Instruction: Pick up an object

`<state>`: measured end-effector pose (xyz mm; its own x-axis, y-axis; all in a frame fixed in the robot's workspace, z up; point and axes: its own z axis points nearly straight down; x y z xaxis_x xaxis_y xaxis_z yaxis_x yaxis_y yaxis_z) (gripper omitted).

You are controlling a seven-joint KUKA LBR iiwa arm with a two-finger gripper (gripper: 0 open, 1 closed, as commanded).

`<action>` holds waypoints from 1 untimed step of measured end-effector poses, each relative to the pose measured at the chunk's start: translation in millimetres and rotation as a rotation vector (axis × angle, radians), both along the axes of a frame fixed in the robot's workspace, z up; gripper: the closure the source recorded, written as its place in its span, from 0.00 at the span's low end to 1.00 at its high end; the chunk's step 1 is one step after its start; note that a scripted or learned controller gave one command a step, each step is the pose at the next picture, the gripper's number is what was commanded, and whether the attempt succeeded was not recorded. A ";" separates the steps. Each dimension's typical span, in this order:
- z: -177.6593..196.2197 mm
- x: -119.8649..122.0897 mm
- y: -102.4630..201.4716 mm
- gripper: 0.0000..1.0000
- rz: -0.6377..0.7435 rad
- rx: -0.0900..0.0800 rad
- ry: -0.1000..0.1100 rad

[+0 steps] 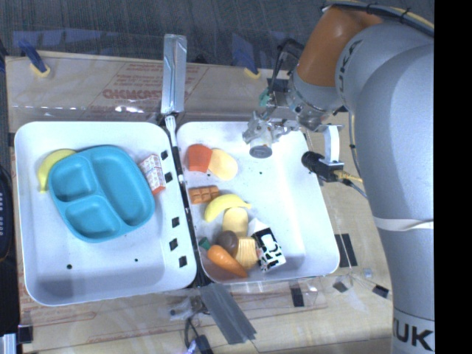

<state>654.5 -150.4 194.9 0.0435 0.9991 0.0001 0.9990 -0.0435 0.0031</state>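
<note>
Objects for picking lie in the right bin (313, 227), clustered along its left wall and toward its near corner, all of them below and to the left of the gripper (259, 140). Whether the gripper is wide, narrow or holding anything cannot be told from this high, slanted view; it sits over the far end of the right bin, with bare white floor directly beneath it.

Nearest the gripper, just to its lower left, is an orange-red piece (198, 158) touching a pale cream round piece (224, 165). Further from the gripper in the same direction is a small brown waffle-like block (203, 194). Beyond that lies a yellow banana (223, 204), with a pale yellow block (236, 219) against it. Furthest from the gripper, at the near end of the bin, are a dark brown round item (227, 240), an orange carrot (225, 261) and a black-and-white carton (268, 249), packed closely together.

The grey arm (391, 124), with its orange band (324, 43), comes in from the gripper's right.

Well to the gripper's left, across the divider, the left bin (44, 271) holds a blue sectioned tray (99, 190). A second yellow banana (50, 164) peeks out from under the tray's far-left edge, and a small orange-and-white packet (153, 173) leans at the tray's right edge.
</note>
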 end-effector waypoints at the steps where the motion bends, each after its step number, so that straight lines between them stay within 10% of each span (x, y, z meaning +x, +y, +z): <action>1: -7.1 -56.9 76.4 1.00 0.077 0.002 0.012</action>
